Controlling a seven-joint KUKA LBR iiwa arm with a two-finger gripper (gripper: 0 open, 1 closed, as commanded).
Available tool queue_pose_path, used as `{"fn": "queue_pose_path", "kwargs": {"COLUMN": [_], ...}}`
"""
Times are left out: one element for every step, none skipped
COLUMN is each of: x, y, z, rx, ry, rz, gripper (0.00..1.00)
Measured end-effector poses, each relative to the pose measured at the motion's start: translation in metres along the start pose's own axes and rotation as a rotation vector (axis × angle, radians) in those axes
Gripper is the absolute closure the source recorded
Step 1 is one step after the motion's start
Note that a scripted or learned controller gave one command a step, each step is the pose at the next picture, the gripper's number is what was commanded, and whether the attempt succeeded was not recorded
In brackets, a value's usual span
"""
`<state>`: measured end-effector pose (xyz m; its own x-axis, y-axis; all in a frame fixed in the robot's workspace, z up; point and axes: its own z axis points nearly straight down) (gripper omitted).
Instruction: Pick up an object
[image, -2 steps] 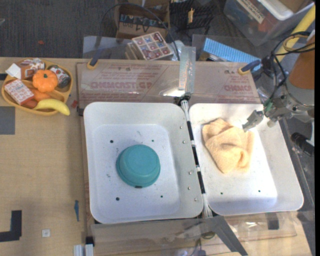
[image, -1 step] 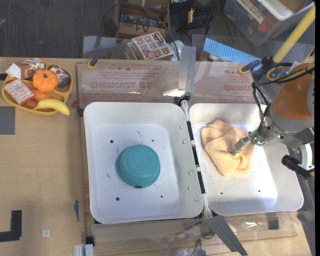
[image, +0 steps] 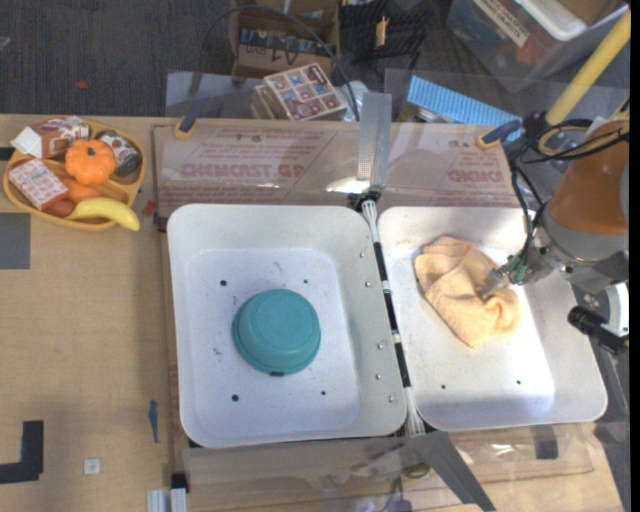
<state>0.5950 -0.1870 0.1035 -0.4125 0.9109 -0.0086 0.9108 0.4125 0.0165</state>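
A crumpled pale-orange cloth lies in the right bin, toward its back left. My gripper comes in from the right and its tip presses down into the cloth's right side. A teal bowl sits upside down in the middle of the left bin, far from the gripper.
A yellow dish with an orange pumpkin, a banana and small boxes stands on the bench at the far left. Clear plastic panels and clutter line the back behind the bins. The arm's grey body and cables hang over the right bin's right edge.
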Motion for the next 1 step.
{"fn": "queue_pose_path", "kwargs": {"x": [0.0356], "y": [0.0664], "z": [-0.0689], "rx": [0.016], "ry": [0.006], "rz": [0.123], "gripper": [1.0]}}
